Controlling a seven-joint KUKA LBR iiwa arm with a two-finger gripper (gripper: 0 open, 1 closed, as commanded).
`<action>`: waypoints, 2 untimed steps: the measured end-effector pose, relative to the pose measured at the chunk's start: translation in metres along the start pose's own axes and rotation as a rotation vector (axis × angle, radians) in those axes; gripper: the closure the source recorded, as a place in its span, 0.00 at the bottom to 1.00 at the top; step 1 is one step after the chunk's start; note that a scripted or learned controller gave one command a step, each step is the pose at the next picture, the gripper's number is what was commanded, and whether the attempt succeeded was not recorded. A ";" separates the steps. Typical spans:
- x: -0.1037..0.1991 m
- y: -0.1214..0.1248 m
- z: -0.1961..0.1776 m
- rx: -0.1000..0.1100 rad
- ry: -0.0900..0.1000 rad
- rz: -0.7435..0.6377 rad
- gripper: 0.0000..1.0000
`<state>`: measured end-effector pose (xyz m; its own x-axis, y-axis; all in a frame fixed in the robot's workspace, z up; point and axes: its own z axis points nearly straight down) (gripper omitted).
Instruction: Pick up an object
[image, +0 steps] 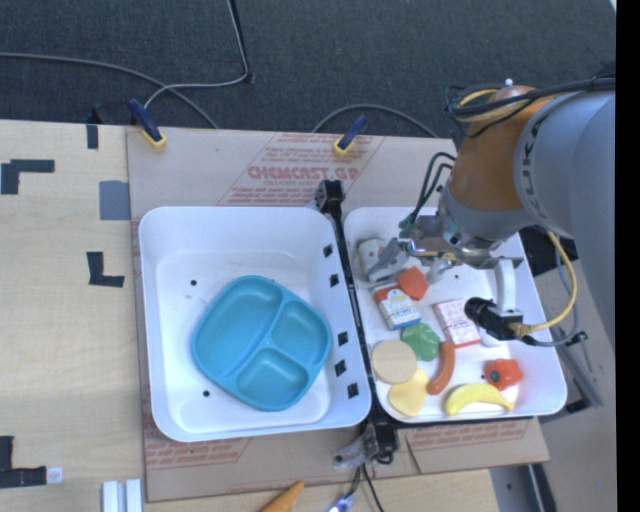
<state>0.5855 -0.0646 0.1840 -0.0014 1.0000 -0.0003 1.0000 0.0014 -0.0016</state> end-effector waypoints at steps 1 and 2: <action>-0.019 0.008 0.000 0.000 0.000 0.001 0.00; -0.035 0.035 0.078 -0.005 -0.002 0.001 0.00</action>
